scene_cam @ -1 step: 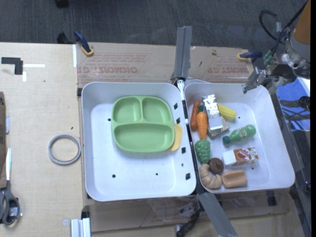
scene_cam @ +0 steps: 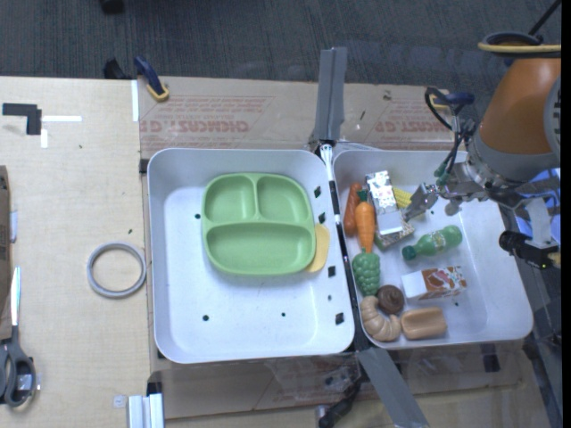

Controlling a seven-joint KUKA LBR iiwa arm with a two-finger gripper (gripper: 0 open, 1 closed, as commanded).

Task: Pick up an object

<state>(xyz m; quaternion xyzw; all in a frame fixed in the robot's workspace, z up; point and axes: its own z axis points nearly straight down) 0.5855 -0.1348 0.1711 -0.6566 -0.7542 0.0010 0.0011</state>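
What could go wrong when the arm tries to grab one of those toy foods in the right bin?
The toys are packed close: the carrot touches the silver packet and the grapes, so the gripper might nudge a neighbour or pinch two at once. The green bottle lies on its side and may roll away.

Pale wood tabletop (scene_cam: 71, 194), cardboard sheet (scene_cam: 232, 114) across its far side. Two white bins side by side: left bin (scene_cam: 169, 266), right bin (scene_cam: 500, 310). Tape ring (scene_cam: 116, 268) left of them. Scissors (scene_cam: 16, 364) at near-left edge. Black bracket (scene_cam: 25, 114) far-left.
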